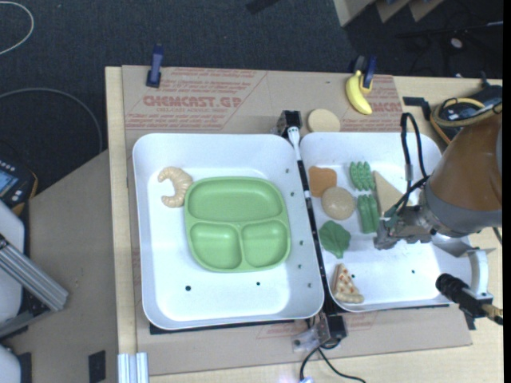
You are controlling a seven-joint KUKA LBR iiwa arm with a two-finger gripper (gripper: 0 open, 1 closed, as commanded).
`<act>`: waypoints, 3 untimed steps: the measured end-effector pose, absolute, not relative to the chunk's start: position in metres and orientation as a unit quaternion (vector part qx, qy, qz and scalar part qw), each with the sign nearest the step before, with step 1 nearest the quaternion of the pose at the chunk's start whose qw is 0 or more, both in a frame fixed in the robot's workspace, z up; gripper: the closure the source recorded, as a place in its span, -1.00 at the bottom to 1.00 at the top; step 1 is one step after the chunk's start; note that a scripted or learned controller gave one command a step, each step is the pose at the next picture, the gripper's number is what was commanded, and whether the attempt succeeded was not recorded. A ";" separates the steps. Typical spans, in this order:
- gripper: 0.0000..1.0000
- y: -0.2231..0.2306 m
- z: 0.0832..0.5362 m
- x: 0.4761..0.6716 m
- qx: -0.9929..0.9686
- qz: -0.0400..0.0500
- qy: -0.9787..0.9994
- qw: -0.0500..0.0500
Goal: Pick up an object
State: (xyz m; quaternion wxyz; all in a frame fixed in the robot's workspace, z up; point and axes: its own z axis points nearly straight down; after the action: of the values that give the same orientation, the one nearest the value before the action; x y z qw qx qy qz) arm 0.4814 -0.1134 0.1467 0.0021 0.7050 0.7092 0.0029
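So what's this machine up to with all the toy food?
A robot arm reaches in from the right over the right-hand bin, its gripper low beside the green bean pods and a tan wedge. It is trying to pick up one item; nothing is visibly held. Nearby lie a pizza slice, a green leaf and a round bun. The left bin holds a green divided plate and a croissant.
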 end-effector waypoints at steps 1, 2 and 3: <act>1.00 -0.051 0.186 0.481 0.705 0.003 0.710 0.001; 1.00 0.032 0.184 0.481 0.704 0.001 0.710 -0.001; 1.00 0.089 0.337 0.481 0.704 0.008 0.710 0.003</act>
State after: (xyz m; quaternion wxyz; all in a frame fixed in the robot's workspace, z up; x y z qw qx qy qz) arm 0.4814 0.0888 0.3368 0.0033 0.7041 0.7101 0.0083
